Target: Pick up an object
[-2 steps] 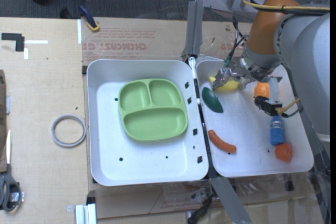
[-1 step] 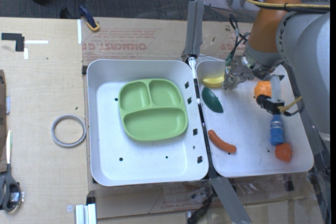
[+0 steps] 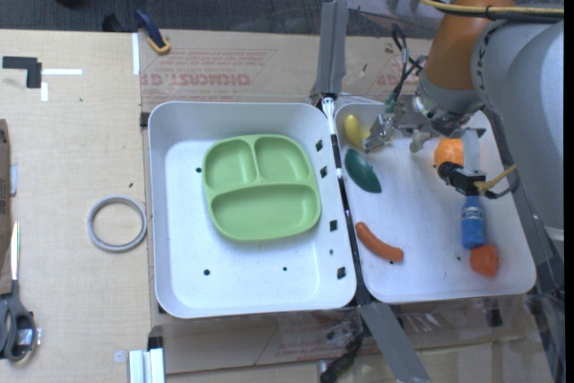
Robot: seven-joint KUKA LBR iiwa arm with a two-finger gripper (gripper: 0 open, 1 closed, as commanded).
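Camera view: tool [image 3: 395, 135] at 12 o'clock of rt bin [image 3: 430, 278], fingers slightly apart, nothing between them. Just at 9 o'clock of tool: yellow obj [image 3: 352, 128], dark green obj [image 3: 363, 170] below it. Orange sausage-like obj [image 3: 379, 243] at 6 o'clock. Blue bottle [image 3: 473, 223] and orange ball [image 3: 484, 260] at 4 o'clock. Lt bin [image 3: 170, 220] w/ green divided plate [image 3: 262, 187]. Tape ring [image 3: 117, 222] on desk [image 3: 63, 157] at 9 o'clock.

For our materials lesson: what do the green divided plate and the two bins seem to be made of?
Green divided plate: probably moulded plastic, matte; one even colour, rounded compartment ridges, soft dull sheen.
Left bin and right bin: likely hard plastic, smooth white; rounded corners, thin curled rims, faint glare. Coated metal can't be ruled out.
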